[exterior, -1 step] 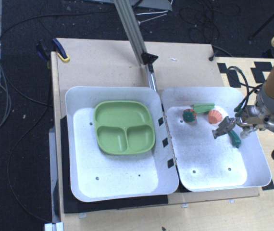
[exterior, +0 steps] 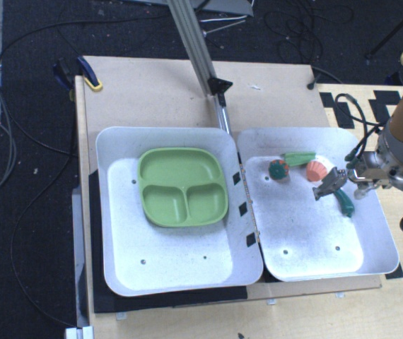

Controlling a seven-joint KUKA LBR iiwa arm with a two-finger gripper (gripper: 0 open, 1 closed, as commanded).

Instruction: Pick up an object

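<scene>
Green divided plate fills left bin; toys crowd end effector.

In the right bin, 4 small objects cluster toward 12 o'clock: a green-and-red ball, a flat green strip at its 1 o'clock, an orange-white piece, and a teal piece at 4 o'clock.

green divided plate in left bin.
</scene>
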